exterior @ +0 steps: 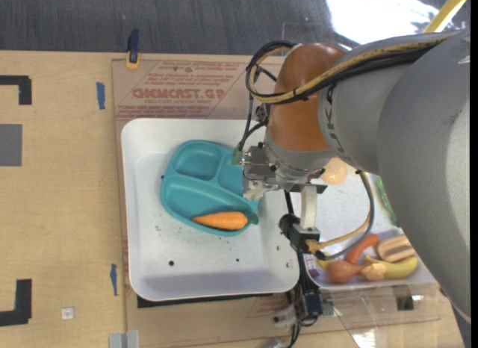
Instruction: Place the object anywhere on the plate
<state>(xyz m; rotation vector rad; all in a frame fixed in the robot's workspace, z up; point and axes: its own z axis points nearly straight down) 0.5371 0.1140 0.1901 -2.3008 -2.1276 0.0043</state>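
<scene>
Carrot [221, 221] on plate [196, 166], left bin [142, 212]

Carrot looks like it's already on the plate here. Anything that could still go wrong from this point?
1. The carrot lies at the near rim of the teal plate, not in a compartment; a nudge might roll it off into the white bin.
2. The gripper hangs right over the plate's right edge, so moving away could clip the plate and shift it.

Red "CHEMCAST GP" print, partly legible, on brown protective sheet [179, 89]
</scene>
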